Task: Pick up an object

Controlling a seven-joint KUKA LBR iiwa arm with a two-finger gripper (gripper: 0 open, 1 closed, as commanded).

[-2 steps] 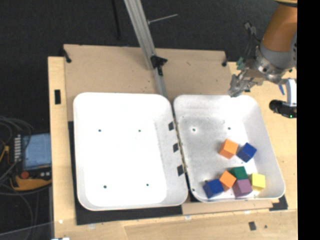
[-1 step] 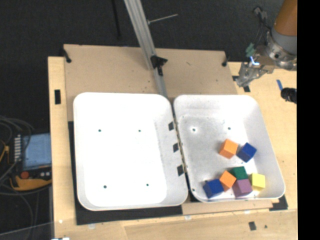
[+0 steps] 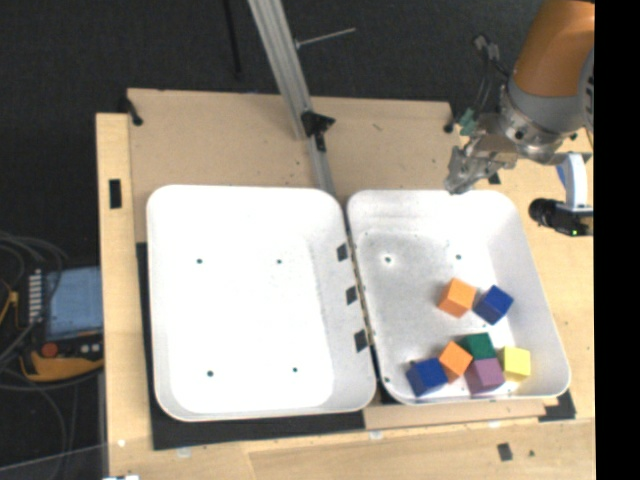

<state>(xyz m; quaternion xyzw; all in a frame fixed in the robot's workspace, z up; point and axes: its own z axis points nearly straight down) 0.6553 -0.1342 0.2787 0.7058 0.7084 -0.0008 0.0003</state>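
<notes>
gripper [image 3: 466, 176] over far rim of right bin [image 3: 530, 238], grip state can't tell; cubes [image 3: 470, 353] untouched, pick not begun.

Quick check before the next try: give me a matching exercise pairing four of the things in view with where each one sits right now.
Things:
1. yellow cube
2. purple cube
3. green cube
4. hand

Places:
A. over the right bin's far rim
B. nearest the right bin's right wall
C. directly behind the purple cube
D. at the near wall, left of the yellow cube

Pairs: 1-B, 2-D, 3-C, 4-A
</notes>
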